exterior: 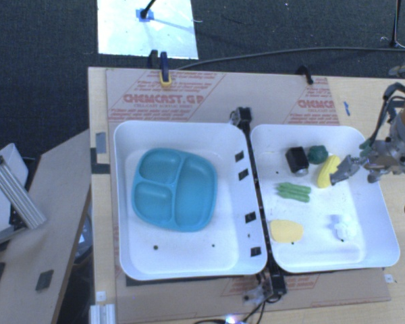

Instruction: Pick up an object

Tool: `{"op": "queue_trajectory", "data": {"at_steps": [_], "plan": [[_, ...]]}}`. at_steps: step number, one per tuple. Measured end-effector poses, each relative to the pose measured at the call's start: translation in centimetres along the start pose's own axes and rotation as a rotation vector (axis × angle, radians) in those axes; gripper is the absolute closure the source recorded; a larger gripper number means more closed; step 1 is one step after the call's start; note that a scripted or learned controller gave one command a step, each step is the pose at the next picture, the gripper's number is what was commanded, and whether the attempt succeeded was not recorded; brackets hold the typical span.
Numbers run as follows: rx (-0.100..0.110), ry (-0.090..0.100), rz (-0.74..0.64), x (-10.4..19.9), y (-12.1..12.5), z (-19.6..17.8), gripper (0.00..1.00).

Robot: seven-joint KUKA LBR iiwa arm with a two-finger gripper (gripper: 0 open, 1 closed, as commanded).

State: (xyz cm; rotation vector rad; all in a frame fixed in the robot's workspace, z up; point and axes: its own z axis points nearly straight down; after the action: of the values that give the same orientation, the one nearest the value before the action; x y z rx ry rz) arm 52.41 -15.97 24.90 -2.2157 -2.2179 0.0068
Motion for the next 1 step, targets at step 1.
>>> {"op": "queue_trajectory", "data": {"at_steps": [1], "plan": [[-0.009, -0.002, -0.003, 0.03, 0.20, -0.47, 0.00]]}}
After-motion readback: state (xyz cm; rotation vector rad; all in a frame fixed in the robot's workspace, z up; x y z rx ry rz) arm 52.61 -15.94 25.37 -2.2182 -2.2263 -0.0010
